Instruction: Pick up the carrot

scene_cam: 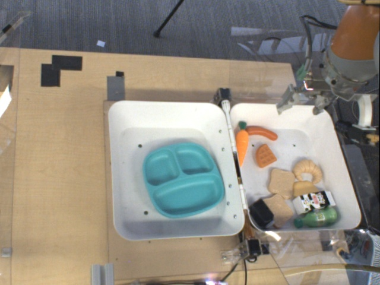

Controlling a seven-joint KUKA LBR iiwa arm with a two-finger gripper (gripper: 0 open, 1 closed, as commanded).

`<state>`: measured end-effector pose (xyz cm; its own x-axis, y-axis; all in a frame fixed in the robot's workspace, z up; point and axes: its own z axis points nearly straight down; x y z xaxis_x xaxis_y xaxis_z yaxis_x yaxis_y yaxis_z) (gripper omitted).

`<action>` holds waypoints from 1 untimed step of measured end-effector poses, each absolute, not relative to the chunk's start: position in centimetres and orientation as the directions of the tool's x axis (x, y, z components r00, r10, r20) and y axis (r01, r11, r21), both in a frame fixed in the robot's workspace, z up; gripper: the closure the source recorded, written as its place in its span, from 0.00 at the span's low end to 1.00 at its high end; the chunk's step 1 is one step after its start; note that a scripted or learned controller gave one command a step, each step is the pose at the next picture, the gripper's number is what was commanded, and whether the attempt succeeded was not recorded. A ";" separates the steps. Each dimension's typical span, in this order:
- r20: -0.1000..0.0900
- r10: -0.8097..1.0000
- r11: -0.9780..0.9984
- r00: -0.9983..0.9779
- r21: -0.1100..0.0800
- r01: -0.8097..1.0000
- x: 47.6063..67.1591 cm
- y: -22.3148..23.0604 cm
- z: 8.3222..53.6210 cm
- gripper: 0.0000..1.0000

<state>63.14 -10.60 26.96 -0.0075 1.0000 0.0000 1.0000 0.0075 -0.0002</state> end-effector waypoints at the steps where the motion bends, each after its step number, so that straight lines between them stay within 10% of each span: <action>1: 0.004 0.998 -0.061 0.061 -0.007 0.998 61.5 -3.8 18.0 0.00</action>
